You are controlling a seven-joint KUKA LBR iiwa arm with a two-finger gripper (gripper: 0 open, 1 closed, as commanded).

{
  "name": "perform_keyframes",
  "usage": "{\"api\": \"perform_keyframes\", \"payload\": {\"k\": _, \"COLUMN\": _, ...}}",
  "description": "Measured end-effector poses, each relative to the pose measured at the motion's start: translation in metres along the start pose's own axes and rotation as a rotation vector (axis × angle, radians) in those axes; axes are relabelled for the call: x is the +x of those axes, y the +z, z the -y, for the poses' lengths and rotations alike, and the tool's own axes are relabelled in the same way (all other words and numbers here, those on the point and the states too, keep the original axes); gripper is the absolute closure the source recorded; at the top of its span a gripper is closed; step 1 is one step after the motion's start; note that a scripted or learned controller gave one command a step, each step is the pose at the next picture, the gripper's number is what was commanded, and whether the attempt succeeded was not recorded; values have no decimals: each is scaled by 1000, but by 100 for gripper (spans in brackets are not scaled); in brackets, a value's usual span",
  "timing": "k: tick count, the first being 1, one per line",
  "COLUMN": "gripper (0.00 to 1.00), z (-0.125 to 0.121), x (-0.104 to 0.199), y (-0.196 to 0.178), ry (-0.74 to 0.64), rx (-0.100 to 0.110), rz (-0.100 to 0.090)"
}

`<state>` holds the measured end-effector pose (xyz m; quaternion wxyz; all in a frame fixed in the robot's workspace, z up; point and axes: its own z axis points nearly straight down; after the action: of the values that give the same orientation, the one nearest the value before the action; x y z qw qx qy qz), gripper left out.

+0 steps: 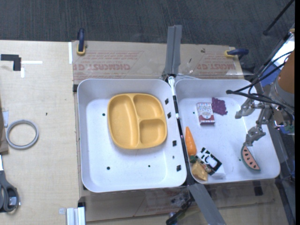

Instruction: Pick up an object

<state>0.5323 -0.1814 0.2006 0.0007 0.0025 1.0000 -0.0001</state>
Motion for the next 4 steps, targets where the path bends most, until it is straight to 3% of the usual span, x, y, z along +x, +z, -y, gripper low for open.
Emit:
{"api": "perform_keyframes", "payload": {"k": 1, "gripper": 0, "z": -35, "x": 14, "y": -6, "ry": 59, "rx": 0, "rz": 0}}
{"api": "perform_keyframes", "payload": {"k": 2, "gripper": 0, "z": -82, "x": -4, "y": 97, "ry": 318, "rx": 1, "rz": 5}}
{"api": "perform_keyframes", "payload": {"k": 3, "gripper": 0, "z": -75, "x": -48, "y": 108, "ry": 525, "rx": 1, "rz": -1}}
{"api": "perform_keyframes", "payload": {"k": 4, "gripper": 0, "z": -77, "x": -89, "y": 108, "ry": 872, "rx": 1, "rz": 2}}
